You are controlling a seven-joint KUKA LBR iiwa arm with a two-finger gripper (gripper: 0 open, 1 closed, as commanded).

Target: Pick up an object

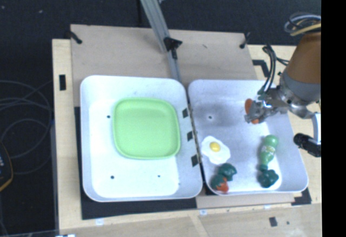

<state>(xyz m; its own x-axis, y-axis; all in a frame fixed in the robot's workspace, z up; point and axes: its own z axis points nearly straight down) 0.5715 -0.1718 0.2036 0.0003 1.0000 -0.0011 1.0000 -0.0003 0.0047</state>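
My gripper (258,112) hangs over the right bin (227,95), something orange apparently pinched between blurred fingers; my arm's upper part is cut off. Below me lie a green bottle (268,148) and fried egg (215,148).

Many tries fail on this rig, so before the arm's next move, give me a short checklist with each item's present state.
1. Gripper over the right bin: ok.
2. Object between the fingers: cannot tell; something orange-red sits at the gripper.
3. Fried egg toy lying apart from the gripper: ok.
4. Green bottle-shaped toy free of the arm: ok.
5. Green plate flat in the left bin: ok.
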